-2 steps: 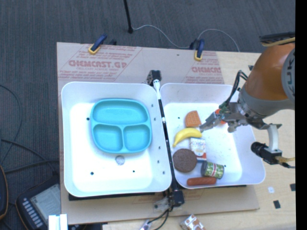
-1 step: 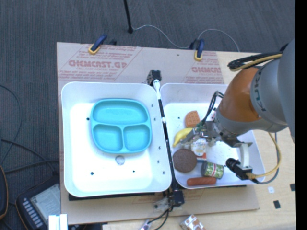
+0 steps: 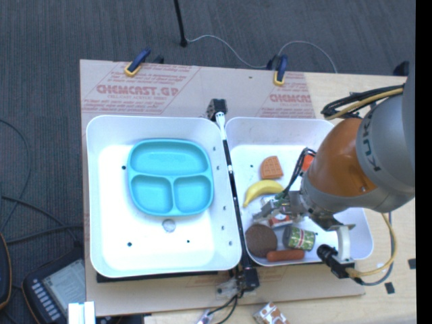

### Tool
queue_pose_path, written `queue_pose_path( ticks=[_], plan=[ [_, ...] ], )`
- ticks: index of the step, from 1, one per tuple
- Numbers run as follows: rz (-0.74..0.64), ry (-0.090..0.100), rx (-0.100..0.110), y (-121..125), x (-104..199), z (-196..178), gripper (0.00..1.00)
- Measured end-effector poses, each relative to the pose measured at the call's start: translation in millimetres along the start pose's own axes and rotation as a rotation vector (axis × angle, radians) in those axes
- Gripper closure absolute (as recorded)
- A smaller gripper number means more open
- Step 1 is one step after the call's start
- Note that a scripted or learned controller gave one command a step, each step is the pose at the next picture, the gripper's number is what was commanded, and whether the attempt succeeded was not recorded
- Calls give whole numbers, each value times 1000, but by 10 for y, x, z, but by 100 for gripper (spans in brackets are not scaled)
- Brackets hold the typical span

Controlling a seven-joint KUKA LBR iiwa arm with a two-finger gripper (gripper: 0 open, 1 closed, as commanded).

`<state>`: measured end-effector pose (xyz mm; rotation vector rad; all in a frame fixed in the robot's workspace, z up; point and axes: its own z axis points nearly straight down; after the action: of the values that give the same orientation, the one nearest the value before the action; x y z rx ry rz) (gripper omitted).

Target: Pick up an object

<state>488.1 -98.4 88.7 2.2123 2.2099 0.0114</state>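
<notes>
Single fixed camera above bench (image 3: 202, 79) — slanted downward, both bins (image 3: 108, 201) framed.

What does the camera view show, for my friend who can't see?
A grey and orange robot arm reaches into the right bin, above a banana, a brown disc, a can and a sausage. The left bin holds a blue tray.

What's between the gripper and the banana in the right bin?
Nothing visible. The gripper hangs just right of and below the banana, with bare bin floor between them. The brown disc and can lie nearer the camera, off that line.
</notes>
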Motion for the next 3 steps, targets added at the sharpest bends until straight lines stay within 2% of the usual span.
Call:
queue_pose_path(
  ticks=[1,2,3],
  plan=[
    [1,1,0,7,-3,-108,100],
    [-3,5,16,407,748,-955,100],
    [-3,5,17,407,744,-1046,100]
  ],
)
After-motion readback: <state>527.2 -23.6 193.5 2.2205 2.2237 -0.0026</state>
